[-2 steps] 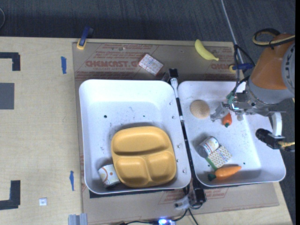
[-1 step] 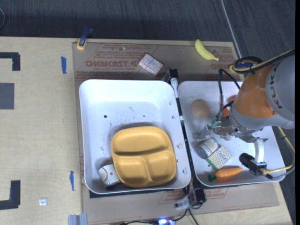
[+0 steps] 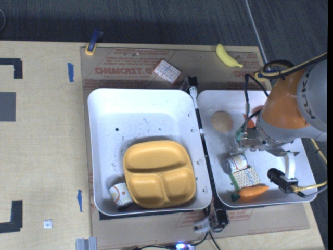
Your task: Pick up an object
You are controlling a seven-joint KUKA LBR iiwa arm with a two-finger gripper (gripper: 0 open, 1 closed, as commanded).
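My gripper point(image 3: 243, 138) hangs low over the middle of the right bin point(image 3: 307, 163), under the orange-banded wrist. Just below it a small white can point(image 3: 238, 162) lies on its side. A patterned packet point(image 3: 246, 177) and an orange carrot point(image 3: 253, 192) lie nearer the bin's front edge. A tan round object point(image 3: 222, 122) rests to the gripper's upper left. I see nothing held in the gripper.
The left bin point(image 3: 104, 113) holds a large yellow divided tray point(image 3: 158, 172) and a small white cup with orange marks point(image 3: 118, 193). Behind the bins, on the cardboard, lie a yellow banana point(image 3: 228, 56), a small patterned packet point(image 3: 166, 71) and a blue clip point(image 3: 93, 41).
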